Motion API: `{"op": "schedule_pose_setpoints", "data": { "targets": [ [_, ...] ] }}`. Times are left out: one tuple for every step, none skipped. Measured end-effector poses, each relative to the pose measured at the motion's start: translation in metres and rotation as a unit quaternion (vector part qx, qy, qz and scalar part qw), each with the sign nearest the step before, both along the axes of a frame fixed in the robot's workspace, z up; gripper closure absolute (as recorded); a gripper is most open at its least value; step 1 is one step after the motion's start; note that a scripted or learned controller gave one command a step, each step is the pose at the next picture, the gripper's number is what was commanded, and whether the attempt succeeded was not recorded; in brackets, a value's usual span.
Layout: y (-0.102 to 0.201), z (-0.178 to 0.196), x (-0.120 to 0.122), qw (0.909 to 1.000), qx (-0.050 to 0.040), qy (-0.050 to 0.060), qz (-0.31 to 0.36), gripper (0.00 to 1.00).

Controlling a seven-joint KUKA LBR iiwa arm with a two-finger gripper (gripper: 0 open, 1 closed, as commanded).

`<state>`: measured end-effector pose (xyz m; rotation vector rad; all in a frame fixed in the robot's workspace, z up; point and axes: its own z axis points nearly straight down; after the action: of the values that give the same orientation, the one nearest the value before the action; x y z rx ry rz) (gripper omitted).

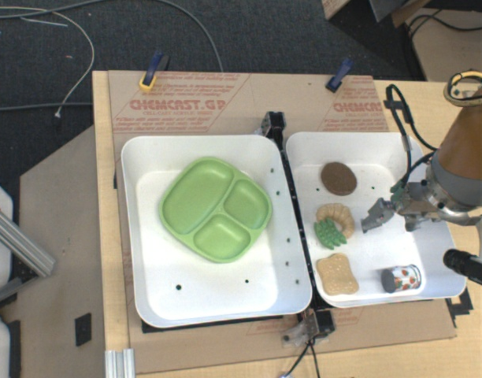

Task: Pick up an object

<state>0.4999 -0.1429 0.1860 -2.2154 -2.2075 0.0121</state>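
Observation:
The right bin (359,142) holds several small items. A round brown cookie (338,178) lies at the back, and a tan ring-shaped pastry (340,214) lies in the middle. A knobbly green piece (328,234) rests against the pastry's front. A tan bread slice (336,274) lies at the front, and a small red-and-white can (401,279) lies on its side at the front right. My gripper (375,217) hangs over the right bin, just right of the pastry and apart from it. I see nothing held in it.
The left bin (146,211) holds a green divided plate (216,209). A black clamp (273,122) sits between the bins at the back. The arm's grey and orange body (461,164) covers the right bin's right edge. Cables (398,113) run near the back right.

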Motion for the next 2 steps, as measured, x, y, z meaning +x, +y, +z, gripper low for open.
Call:
{"op": "schedule_pose_setpoints", "data": {
  "targets": [
    [0.0,0.006,0.003,1.0,-0.0013,-0.007,0.002,0.0],
    [-0.007,-0.039,0.005,1.0,-0.0008,-0.005,0.001,0.0]
  ]
}}
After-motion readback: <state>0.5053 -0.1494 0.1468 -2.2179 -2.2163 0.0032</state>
